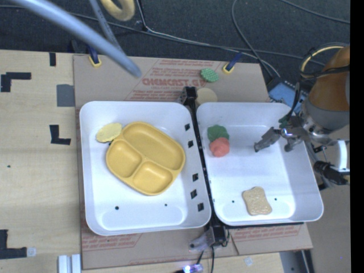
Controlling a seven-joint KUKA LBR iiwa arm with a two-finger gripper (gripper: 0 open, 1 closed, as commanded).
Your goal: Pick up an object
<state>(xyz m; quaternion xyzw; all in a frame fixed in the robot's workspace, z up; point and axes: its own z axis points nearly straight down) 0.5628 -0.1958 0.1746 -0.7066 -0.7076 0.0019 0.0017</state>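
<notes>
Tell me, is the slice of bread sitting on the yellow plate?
No, the bread lies on the floor of the right bin, while the yellow plate is in the left bin.

The grey arm with its orange band reaches in from the right, its gripper (pixel 277 139) tilted leftward and low, fingers spread apart with nothing between them.

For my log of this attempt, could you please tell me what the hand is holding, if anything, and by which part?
Nothing is held. The hand hangs over the right bin, apart from the bread slice and the red and green pieces.
</notes>
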